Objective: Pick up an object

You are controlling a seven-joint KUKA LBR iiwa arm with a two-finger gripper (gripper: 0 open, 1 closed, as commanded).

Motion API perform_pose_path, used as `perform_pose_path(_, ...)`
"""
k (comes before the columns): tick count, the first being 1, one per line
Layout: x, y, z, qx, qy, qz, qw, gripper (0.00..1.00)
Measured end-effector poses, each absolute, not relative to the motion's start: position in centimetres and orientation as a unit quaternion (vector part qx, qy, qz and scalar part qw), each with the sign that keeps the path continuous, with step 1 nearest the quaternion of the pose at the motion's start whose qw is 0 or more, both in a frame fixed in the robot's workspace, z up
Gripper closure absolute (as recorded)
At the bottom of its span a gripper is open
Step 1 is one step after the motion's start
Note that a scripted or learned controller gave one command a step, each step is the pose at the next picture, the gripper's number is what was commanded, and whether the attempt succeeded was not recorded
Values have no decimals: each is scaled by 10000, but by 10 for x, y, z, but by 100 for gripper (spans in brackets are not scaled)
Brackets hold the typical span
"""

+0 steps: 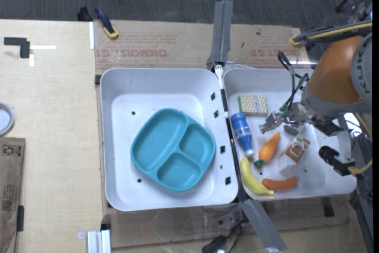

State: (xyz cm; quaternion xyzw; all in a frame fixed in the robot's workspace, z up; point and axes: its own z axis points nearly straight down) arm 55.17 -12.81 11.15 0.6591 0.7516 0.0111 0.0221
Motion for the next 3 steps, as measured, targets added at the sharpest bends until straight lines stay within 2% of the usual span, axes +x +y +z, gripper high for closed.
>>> perform_pose_path(1,500,-113,101,6613,7500,59,107,0)
perform_pose_path(2,501,-116,110,6632,7483,56,125,100)
perform_pose_path(3,514,-45,248,6772,7358,-11,0,100)
